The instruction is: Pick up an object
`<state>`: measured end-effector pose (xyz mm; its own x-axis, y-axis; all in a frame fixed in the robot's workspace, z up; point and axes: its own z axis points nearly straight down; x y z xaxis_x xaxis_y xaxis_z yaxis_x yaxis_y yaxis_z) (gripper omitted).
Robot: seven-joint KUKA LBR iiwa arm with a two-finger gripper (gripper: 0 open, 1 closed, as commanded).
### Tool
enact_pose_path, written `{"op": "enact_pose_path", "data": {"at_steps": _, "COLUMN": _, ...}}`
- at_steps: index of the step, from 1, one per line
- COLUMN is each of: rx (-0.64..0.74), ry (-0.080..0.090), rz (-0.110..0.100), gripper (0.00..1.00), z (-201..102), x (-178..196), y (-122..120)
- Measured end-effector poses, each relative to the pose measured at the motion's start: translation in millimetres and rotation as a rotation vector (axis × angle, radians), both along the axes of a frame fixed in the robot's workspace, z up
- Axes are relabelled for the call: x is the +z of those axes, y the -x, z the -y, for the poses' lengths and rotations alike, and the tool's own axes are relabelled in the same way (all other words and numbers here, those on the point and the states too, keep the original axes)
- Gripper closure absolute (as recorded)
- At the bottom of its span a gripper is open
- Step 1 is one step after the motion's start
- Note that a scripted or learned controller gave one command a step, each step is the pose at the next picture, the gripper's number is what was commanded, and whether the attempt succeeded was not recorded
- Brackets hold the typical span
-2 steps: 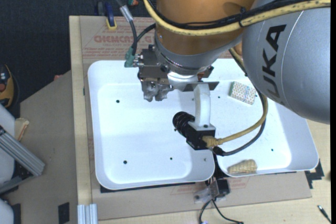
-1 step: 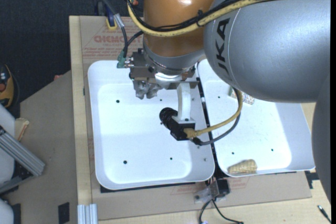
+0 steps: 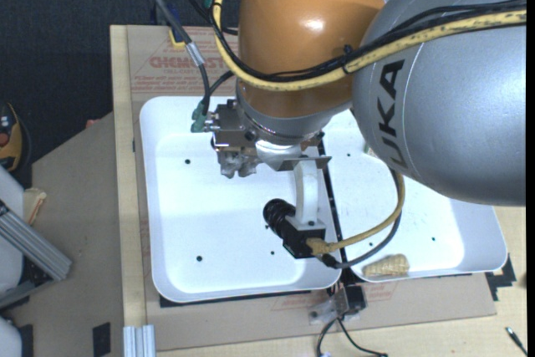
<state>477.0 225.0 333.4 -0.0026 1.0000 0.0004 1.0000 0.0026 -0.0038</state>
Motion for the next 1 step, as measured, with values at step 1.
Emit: {"op": "enact_pose_path", "data": {"at_steps": 1, "rx": -0.008, "ry": -0.001, "rz": 0.011, "gripper": 1.00, "z": 53.6, "x": 56.8, "y": -3.2}}
